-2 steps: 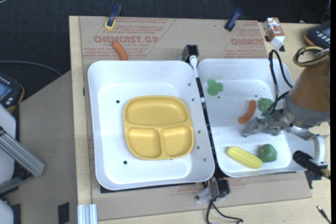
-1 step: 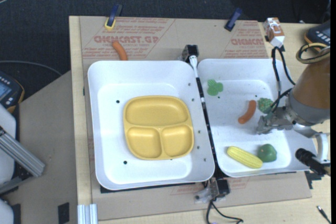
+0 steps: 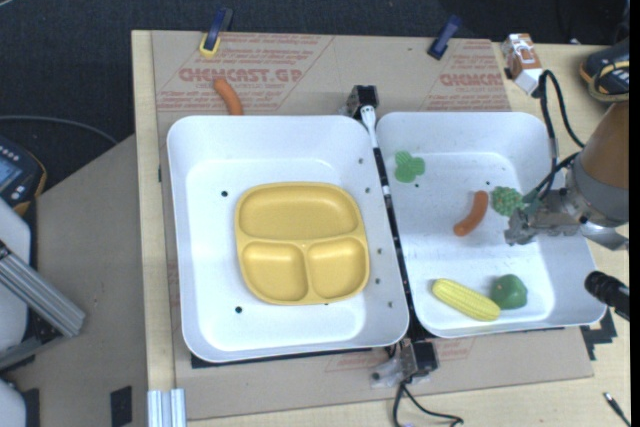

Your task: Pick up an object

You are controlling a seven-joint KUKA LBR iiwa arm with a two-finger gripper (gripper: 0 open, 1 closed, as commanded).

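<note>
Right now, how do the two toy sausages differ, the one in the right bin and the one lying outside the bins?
The sausage in the right bin lies on the white bin floor, close to the broccoli near the end effector; the sausage on the cardboard lies on brown board behind the left bin, far from the arm. They slant opposite ways. Both are small, orange and elongated.

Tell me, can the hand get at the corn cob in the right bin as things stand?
Probably yes. The corn cob lies flat near the front wall of the right bin, nothing on top of it. The green pepper sits close beside it, which might crowd the hand.
</note>
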